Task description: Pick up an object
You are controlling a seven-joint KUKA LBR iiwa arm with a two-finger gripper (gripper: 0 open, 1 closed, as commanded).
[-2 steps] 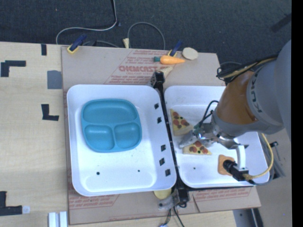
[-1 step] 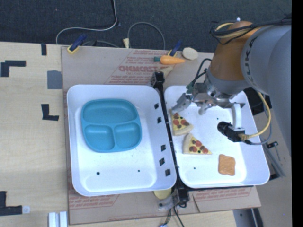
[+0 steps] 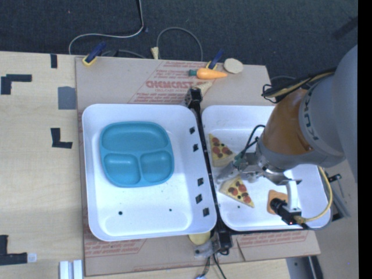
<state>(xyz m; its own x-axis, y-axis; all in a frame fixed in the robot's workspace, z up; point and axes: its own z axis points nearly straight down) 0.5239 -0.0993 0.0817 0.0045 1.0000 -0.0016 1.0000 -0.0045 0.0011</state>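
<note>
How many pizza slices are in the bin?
2. One pizza slice lies in the right bin near the divider. The other pizza slice lies just below it, nearer the front. The arm covers part of this bin, so another could be hidden.

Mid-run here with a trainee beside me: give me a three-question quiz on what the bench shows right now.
1. True or false: the blue divided tray lies in the left bin.
2. How many pizza slices lie in the right bin?
3. What lies outside the bins, on the cardboard at the far edge? A) carrot B) spoon C) cup

Key:
1. True.
2. Two: upper pizza slice and lower pizza slice, with the gripper between them.
3. A, the toy carrot.
</note>
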